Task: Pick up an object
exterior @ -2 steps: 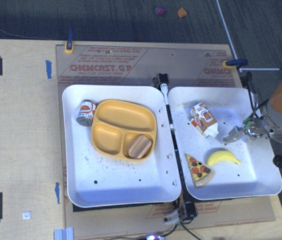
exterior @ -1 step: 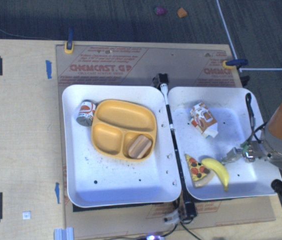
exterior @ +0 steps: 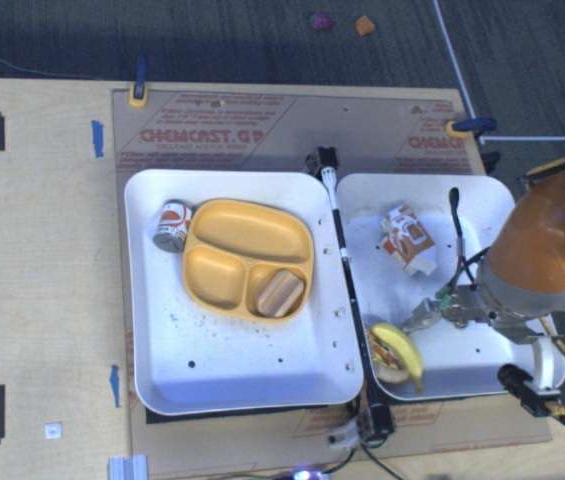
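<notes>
In the left bin (exterior: 152, 368) a can (exterior: 171, 226) touches a yellow tray (exterior: 247, 230). In the right bin (exterior: 482, 368), the tool (exterior: 434, 314) hangs between banana (exterior: 399, 349) and carton (exterior: 407, 238); its state I cannot tell. Descending there risks grabbing nothing.

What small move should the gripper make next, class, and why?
Probably shift toward the banana and lower. The gripper sits in the right bin just above and right of it, with nothing seen between its fingers.

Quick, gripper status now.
Gripper: low in the right bin, just above the banana; open or shut cannot be told.
</notes>
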Controlling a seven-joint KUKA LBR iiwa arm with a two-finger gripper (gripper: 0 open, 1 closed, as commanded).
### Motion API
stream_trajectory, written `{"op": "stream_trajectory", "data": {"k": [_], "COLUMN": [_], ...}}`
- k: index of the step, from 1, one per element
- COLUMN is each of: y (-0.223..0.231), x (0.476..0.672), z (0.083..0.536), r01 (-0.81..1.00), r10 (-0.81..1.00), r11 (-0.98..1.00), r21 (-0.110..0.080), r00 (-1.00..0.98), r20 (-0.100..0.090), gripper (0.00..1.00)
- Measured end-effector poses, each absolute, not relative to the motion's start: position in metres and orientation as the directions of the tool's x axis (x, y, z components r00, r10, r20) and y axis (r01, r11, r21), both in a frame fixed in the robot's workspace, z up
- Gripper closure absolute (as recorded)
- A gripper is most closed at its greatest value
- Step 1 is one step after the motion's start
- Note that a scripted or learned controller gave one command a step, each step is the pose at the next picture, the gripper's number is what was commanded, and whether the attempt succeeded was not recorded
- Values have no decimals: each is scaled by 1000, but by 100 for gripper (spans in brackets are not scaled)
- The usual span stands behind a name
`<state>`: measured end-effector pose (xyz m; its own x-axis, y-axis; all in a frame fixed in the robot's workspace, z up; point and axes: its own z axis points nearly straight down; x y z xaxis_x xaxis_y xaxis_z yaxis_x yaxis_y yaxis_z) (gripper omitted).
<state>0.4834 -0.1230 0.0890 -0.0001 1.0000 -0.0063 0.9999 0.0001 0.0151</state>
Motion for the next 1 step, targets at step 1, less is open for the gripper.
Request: {"op": "stream_trajectory", "data": {"k": [1], "y": [-98], "x": [484], "z": [89], "r01": [1000], "r10": [1000], "r11": [-3], "r21": [17], "r00": [3], "r20": [-10], "gripper": [0]}}
